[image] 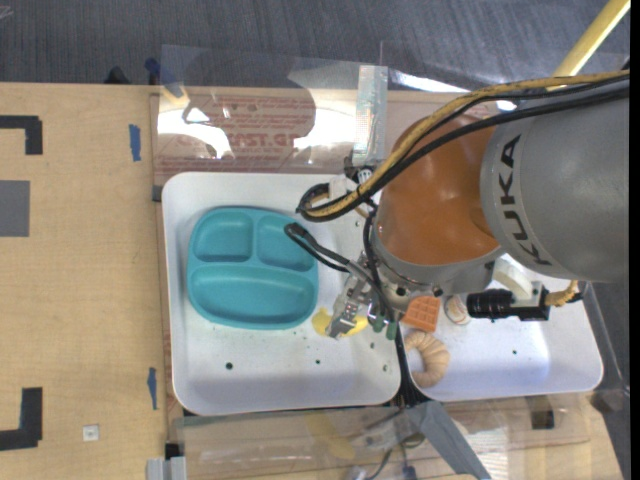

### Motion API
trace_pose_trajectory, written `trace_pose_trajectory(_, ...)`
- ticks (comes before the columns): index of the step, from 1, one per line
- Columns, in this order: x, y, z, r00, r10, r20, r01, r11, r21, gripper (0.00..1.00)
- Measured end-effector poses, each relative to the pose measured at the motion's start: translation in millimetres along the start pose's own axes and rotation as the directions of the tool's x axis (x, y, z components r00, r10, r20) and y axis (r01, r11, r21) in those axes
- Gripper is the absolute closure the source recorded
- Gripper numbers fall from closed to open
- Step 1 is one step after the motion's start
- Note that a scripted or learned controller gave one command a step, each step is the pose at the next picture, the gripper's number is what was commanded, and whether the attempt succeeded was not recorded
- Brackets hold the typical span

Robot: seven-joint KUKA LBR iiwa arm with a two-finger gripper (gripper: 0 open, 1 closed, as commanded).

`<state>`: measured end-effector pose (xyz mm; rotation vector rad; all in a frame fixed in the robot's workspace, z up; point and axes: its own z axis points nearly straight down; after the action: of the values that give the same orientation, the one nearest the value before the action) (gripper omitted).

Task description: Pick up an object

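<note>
My gripper (352, 318) hangs low over the right side of the left bin (200, 393), just beside the divider between the bins. A small yellow object (325, 322) lies right against its tip, partly hidden by it. To the left, a teal divided plate (252, 266) rests flat in the same bin. In the right bin (565, 363) an orange waffle-like piece (422, 313) and a tan twisted piece (432, 360) lie close to the divider. The grey arm and its orange band (440, 208) hide much of the right bin.
A small pale object (457, 311) sits by the orange piece. Black and yellow cables (325, 203) loop off the wrist above the plate. A clear plastic sheet (260, 128) stands behind the bins. Cardboard (75, 268) lies left of them.
</note>
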<state>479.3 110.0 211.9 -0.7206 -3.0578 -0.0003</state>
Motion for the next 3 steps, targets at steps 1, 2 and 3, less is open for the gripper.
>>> trace_pose_trajectory(1,40.1,77.6,23.1,0.920,0.392,-0.001,-0.392,0.920,0.000,1.00)
trace_pose_trajectory(2,41.9,81.9,31.2,0.431,0.903,0.002,-0.903,0.431,0.002,1.00)
trace_pose_trajectory(3,52.7,102.7,42.0,0.115,0.993,0.002,-0.993,0.115,0.002,1.00)
